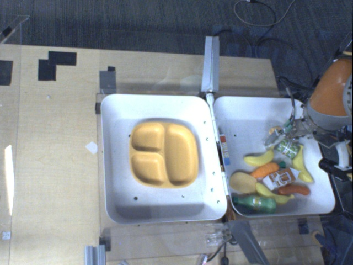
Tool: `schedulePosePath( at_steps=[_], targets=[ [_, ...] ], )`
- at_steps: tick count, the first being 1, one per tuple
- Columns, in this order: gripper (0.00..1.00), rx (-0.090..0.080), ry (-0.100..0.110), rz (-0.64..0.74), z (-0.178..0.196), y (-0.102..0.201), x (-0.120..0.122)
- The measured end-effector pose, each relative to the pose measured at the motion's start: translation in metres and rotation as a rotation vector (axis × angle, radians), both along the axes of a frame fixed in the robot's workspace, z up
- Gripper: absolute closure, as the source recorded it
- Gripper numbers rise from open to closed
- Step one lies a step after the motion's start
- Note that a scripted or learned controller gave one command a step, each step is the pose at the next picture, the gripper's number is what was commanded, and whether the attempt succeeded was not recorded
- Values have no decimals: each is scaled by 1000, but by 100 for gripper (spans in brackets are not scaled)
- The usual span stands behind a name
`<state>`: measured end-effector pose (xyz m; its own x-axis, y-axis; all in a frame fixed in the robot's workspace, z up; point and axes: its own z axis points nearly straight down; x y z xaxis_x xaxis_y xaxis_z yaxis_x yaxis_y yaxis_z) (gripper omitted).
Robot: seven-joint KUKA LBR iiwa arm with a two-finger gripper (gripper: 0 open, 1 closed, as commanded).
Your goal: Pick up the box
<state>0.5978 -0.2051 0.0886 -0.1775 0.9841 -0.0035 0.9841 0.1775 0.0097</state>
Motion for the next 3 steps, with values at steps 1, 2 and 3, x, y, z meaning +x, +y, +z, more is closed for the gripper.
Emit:
schedulePosePath(
  at_steps=[1, 2, 3],
  targets=[
    [100, -1, -10, 2, 14, 1, 4],
    [0, -1, -10, 2, 14, 1, 3],
    [0, 0, -11, -18, 5, 91, 50]
  ],
)
